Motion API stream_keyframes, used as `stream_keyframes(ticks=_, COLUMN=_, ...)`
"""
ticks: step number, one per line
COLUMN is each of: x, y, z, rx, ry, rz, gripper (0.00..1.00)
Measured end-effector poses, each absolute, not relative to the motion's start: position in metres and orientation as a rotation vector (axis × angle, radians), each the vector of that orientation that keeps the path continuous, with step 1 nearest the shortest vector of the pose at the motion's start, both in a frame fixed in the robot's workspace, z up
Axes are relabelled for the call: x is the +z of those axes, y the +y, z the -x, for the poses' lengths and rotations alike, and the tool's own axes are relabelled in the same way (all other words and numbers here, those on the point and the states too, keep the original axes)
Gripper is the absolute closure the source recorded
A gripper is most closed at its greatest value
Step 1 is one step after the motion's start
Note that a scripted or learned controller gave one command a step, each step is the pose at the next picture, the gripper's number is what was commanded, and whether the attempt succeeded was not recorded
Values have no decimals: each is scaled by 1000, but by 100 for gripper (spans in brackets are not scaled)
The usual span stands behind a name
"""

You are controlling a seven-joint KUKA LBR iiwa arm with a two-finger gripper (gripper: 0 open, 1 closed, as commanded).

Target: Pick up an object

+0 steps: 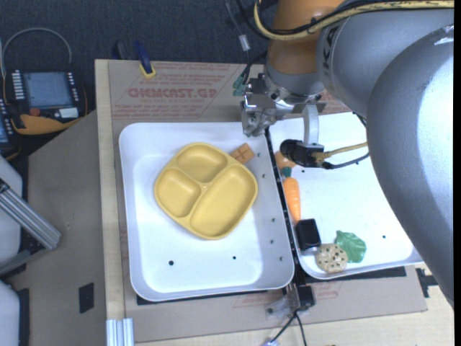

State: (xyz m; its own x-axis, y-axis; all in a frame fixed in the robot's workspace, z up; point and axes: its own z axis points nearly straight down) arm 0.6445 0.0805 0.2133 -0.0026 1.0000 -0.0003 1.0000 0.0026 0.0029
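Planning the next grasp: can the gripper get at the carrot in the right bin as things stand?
Probably yes. The carrot lies uncovered by the right bin's left wall, nothing on top. That wall and the black block at its lower end may crowd the gripper.

Left bin (144, 265): yellow divided plate (207, 189) takes the middle, small brown block (243, 153) just beside its far-right corner; near and left floor open. Right bin (374, 215): carrot (292, 197), black block (308, 233), cracker (330, 258), green piece (353, 245) crowd left and near side; centre open, arm (389, 56) overhead.

Even, bright overhead light; white bins (144, 215) left of the gripper (253, 121) glare slightly; soft shadows; mild blur.
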Motion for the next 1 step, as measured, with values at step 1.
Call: stream_keyframes(ticks=1, x=214, y=79, z=-644, rx=2, ry=2222, rz=-2219, gripper=0)
